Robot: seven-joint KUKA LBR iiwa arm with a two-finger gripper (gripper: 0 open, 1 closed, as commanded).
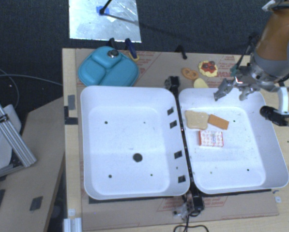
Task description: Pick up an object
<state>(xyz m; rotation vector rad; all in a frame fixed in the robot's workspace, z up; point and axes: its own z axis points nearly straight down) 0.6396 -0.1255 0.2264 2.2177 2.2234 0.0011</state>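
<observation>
Camera view: the end effector (234,87) is being held open and empty, upper right, above the right bin (275,166); descent onto the bread (196,119) is being called for, by judgement.

Three things lie flat in my right-hand white bin (272,170), all in its far left part. A pale tan, bread-like square slice (196,120) sits closest to the divider between the bins. Just right of it, touching or nearly so, lies a small orange rectangular block (218,122), turned at a slight slant. Just near of those two rests a flat white card with a red printed pattern (211,138), its edges roughly square to the bin walls, apart from the slice and block.
</observation>
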